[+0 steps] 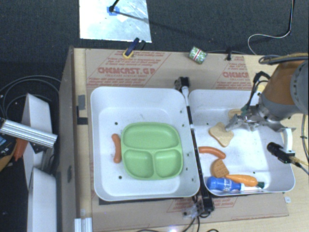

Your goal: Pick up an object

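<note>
Gripper low in the right bin, near the bread

My gripper (236,123) sits in the right bin (280,178), just right of the bread slice (221,134); whether it grips I cannot tell. Sausage (211,152), cookie (219,167), carrot (241,180) and blue bottle (224,185) crowd the front edge. Bare floor lies toward the right wall. The left bin (104,129) holds a green tray (152,149) and another sausage (116,148).
</note>
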`<act>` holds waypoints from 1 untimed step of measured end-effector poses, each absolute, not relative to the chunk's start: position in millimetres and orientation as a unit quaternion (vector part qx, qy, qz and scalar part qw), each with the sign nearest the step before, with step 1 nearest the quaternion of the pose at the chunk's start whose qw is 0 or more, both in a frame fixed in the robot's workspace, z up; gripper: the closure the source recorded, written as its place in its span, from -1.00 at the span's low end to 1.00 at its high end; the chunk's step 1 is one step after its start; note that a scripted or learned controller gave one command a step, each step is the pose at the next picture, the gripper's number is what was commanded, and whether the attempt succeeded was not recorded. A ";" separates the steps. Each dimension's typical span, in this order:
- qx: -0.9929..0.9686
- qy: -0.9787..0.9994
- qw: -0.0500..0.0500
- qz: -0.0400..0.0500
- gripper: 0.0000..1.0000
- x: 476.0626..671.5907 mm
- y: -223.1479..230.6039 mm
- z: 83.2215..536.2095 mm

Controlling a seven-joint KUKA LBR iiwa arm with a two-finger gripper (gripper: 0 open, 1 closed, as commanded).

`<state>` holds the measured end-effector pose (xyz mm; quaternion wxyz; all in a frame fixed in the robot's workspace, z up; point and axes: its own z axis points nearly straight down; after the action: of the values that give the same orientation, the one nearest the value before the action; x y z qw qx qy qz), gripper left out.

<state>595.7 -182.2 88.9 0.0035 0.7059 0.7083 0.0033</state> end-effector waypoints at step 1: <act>0.706 0.708 -0.002 -0.001 -1.00 632.1 -139.8 94.0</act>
<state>632.1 -139.8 94.0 -0.0017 0.7064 0.7079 -0.0008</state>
